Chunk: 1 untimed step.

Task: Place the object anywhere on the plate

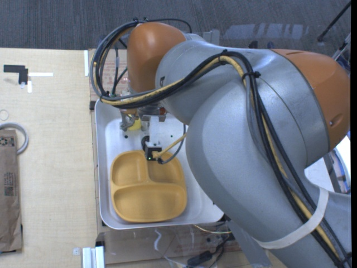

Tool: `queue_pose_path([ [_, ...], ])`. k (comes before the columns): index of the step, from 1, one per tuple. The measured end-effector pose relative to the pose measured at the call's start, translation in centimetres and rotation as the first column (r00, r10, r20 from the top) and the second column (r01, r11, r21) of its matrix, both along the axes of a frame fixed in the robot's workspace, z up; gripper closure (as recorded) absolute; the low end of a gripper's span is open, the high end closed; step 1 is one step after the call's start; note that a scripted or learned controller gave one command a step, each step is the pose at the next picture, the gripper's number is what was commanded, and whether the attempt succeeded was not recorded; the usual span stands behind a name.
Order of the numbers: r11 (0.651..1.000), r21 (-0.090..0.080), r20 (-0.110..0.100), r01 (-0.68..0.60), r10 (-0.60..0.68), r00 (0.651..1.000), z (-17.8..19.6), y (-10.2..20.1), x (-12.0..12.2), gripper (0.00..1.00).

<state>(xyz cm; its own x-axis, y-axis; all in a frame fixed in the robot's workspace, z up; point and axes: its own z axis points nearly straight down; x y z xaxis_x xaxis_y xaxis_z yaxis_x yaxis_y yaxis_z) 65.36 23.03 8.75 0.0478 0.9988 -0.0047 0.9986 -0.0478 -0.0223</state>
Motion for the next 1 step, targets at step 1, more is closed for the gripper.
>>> queue_pose_path([
  [1, 0.988, 0.001, 0.021, -0.151, 0.151, 0.988, 5.21, -6.46, 0.14, 1.00],
])
